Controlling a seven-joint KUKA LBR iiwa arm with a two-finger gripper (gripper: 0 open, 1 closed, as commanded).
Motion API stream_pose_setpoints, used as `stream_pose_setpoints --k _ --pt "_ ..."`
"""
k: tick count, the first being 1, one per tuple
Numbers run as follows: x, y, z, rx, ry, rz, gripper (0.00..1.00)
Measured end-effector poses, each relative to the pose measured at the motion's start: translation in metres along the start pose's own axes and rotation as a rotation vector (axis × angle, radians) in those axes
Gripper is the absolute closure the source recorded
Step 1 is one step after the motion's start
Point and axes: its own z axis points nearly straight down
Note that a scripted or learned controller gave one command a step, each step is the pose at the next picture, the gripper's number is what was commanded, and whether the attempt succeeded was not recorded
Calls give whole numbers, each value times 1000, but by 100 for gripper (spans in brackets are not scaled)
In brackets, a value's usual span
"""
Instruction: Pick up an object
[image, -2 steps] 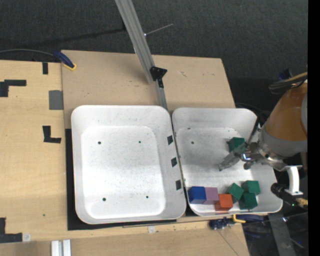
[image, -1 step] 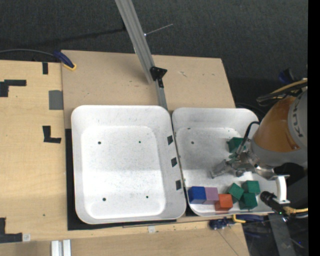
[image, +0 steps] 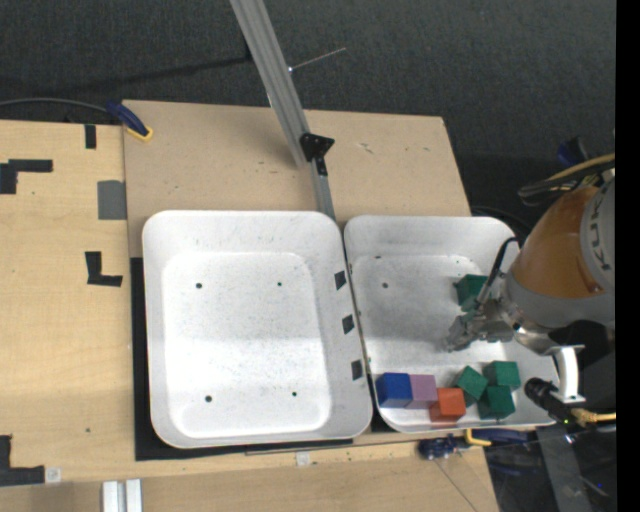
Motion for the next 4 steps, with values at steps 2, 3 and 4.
stream_pose_setpoints --k 2,3,4 --pt "1 11 -95 -7 -3 0 100" --pt "54 17 -108 -4 0 -5 100" --pt "105 33 -118 -3 0 -6 100"
